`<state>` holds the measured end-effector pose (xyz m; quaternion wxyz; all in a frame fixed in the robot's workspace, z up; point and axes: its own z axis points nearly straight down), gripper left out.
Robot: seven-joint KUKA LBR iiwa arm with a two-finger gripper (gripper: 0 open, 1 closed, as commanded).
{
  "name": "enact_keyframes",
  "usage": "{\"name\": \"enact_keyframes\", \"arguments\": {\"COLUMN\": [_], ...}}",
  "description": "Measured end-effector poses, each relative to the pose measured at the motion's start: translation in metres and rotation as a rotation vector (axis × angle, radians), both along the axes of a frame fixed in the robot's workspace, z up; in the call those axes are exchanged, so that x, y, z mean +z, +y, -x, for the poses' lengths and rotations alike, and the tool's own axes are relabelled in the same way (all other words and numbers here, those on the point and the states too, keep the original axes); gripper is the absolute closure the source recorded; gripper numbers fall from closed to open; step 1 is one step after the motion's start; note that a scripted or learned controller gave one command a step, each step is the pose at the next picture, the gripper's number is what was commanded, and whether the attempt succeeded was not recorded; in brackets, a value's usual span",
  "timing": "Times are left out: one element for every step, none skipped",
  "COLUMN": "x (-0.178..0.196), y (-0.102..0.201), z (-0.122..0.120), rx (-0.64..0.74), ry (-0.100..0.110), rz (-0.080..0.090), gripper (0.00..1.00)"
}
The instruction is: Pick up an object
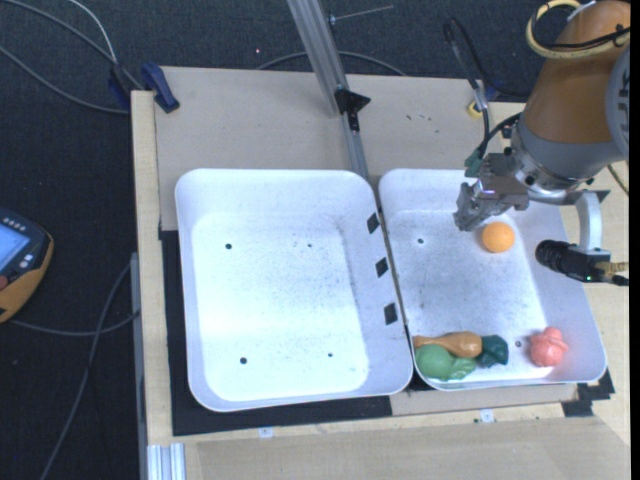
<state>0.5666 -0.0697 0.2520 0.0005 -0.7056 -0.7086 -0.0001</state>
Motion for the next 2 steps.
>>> {"name": "enact_keyframes", "arguments": {"x": [-0.007, -0.002], "y": [0.044, 0.093], "z": [-0.025, -0.041], "rx": [-0.001, 0.000], "ry": [0.000, -0.001], "rz": [0.001, 0.000], "gripper": [1.00, 1.00]}}
